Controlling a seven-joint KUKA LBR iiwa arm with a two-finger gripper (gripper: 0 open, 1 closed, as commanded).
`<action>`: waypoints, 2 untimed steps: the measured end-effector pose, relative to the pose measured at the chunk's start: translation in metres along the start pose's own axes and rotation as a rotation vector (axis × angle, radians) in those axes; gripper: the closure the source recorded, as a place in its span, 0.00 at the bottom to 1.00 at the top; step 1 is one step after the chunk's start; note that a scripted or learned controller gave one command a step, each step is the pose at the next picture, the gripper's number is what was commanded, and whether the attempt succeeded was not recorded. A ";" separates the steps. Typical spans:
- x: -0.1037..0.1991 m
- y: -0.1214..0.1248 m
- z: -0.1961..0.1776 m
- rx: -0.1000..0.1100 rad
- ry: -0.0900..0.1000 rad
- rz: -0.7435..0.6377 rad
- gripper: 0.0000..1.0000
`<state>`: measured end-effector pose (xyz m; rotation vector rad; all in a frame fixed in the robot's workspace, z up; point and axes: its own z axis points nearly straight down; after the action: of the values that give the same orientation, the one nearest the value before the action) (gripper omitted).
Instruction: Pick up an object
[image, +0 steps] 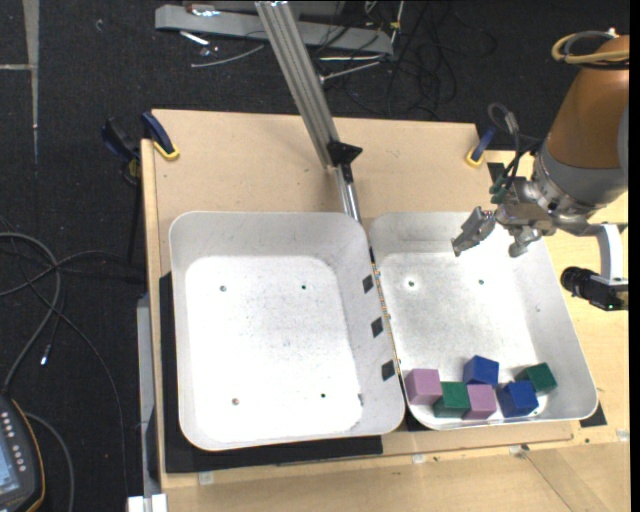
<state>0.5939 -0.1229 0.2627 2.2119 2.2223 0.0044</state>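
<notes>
- Camera view looks down at a slant on a tan desk (260, 160) carrying two shallow white bins side by side.
- Left bin (200, 240) has a bare speckled floor, with open room from rim to rim.
- Right bin (440, 310) is bare across its upper and middle floor; all its blocks crowd the near edge.
- Near that edge: a light purple block (424, 385), a green block (454, 399) touching it, a second purple block (482, 401), a blue block (481, 371) just behind, another blue block (518, 398) and a dark green block (541, 377) by the right corner.
- Gripper (493, 241) hangs over the far right corner of the right bin, its two fingers spread apart with nothing between them, well apart from the blocks.
- Arm (590, 130) reaches in from the right, above the bin's far rim.
- A metal pole (305, 85) slants down to the gap where the bins meet.
- Blue and yellow clamps (158, 137) grip the desk's far corners.
</notes>
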 end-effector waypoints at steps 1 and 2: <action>-0.001 0.020 -0.015 0.001 0.000 0.000 0.00; -0.001 0.037 -0.011 0.003 0.000 0.000 0.00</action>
<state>0.6305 -0.1233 0.2744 2.2134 2.2235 0.0007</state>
